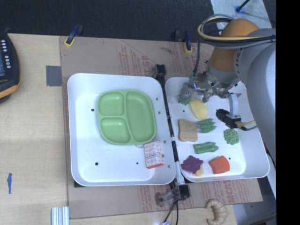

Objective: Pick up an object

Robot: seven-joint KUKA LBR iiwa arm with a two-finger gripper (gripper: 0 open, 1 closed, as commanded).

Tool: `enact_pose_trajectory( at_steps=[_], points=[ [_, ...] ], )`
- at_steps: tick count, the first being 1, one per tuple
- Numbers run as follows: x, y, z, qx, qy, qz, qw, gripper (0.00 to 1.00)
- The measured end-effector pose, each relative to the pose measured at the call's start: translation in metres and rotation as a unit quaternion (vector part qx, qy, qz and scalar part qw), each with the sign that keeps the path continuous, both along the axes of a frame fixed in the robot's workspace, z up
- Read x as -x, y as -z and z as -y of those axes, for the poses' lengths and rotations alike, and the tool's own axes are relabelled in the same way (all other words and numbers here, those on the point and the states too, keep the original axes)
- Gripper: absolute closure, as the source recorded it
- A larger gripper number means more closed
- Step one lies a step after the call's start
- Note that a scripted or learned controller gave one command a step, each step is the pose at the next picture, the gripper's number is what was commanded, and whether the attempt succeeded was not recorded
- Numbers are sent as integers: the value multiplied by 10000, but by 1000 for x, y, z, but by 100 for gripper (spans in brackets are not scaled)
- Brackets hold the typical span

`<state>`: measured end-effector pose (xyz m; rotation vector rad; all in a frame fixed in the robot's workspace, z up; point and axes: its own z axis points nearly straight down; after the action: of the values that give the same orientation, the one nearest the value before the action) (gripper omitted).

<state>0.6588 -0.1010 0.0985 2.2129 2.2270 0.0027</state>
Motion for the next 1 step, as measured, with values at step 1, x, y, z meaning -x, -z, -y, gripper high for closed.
enact_pose_trajectory(
  at_steps=[1],
  points=[
    [56, 7, 25, 1, 27, -60, 10000, 0]
  ],
)
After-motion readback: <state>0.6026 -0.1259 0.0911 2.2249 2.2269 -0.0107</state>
